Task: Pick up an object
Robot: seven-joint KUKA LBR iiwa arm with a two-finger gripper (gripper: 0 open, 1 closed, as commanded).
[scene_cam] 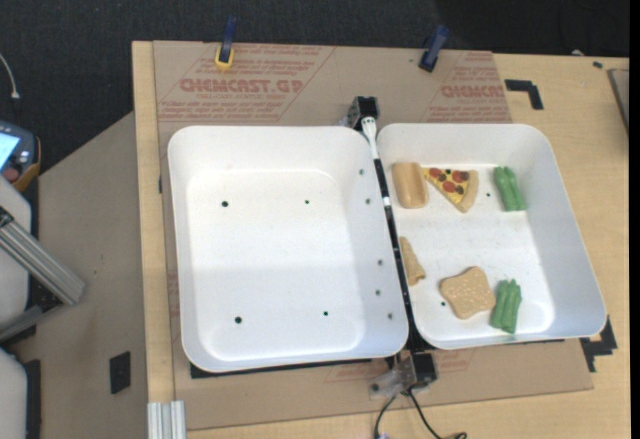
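Note:
The right bin holds several toy foods. Along its far side lie a tan bread roll, a pizza slice and a green vegetable. Nearer the front lie a small tan piece against the left wall, a toast slice and a second green vegetable touching the toast's right side.
The left bin sits beside the right one, their rims meeting at a black divider. Both rest on a cardboard sheet held by blue clamps. A metal rail stands at the left edge.

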